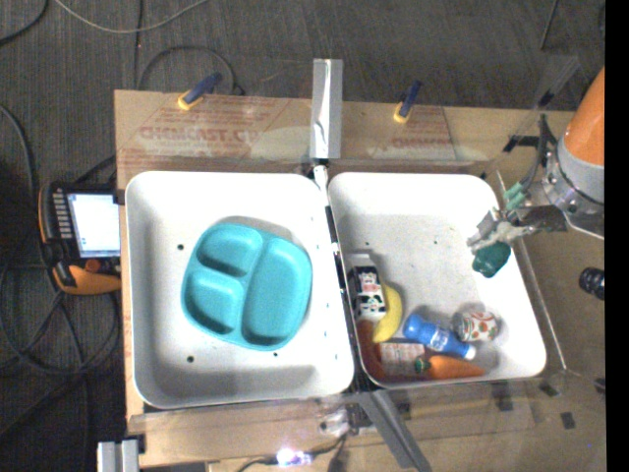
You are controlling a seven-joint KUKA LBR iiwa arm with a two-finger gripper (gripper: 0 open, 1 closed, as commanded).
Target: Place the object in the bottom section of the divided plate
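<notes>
You've got dark grey carpet (98,57) w/ loose cables (118,18) top of frame; plywood bench (246,131) at center.

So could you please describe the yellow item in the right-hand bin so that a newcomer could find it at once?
Start at the right bin and go to its lower left corner, where the objects are piled. The banana lies there, curved, beside the small black and white cow-patterned carton. It is the only yellow thing in the pile.

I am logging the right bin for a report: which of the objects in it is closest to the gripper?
The teal object, directly below the gripper by the right bin's right wall. The banana, blue bottle and carrot lie apart, along the lower edge.
</notes>
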